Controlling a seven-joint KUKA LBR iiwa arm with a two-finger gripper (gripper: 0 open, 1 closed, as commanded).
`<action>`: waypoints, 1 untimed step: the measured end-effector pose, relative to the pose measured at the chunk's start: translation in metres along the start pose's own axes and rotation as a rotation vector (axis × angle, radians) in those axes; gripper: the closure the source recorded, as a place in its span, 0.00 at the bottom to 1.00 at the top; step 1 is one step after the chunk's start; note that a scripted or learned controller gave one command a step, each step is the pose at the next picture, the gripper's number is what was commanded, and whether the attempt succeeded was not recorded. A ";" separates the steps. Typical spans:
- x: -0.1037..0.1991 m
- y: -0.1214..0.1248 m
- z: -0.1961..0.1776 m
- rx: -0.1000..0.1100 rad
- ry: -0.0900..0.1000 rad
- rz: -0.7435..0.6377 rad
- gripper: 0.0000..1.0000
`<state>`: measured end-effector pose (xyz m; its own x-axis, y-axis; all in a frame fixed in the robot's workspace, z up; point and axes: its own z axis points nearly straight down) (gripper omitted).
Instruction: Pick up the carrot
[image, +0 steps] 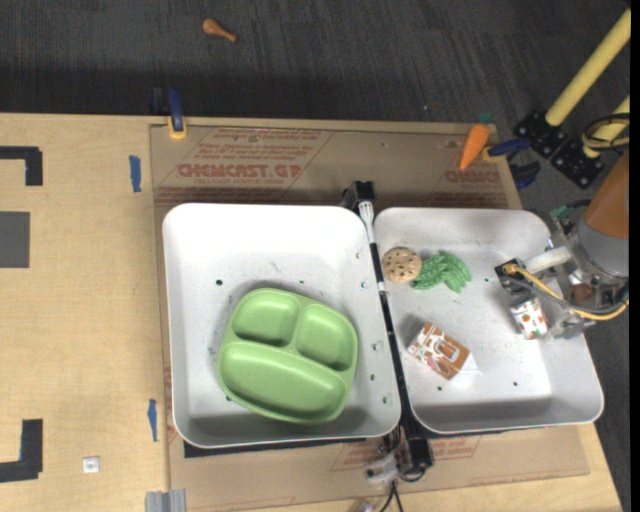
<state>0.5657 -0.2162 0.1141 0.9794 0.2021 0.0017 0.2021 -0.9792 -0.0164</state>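
The carrot (475, 145) is small and orange with a green top. It lies on the brown cardboard behind the right bin (470, 222), outside both bins. My gripper (548, 312) is low over the right side of the right bin, well in front of the carrot and to its right. A small white thing with red and green marks (530, 319) sits right at the gripper's tip; I cannot tell whether it is held.
The right bin also holds a round cookie (402, 264), a green leafy piece (444, 271) and a brown-and-white packet (440, 352). A green divided plate (288, 355) lies in the left bin (190, 235). A small orange thing (218, 30) lies on the dark floor far back.
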 end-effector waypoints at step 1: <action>0.000 0.000 -0.010 0.000 0.000 -0.001 1.00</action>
<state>0.5660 -0.2159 0.1237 0.9791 0.2035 0.0014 0.2035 -0.9789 -0.0165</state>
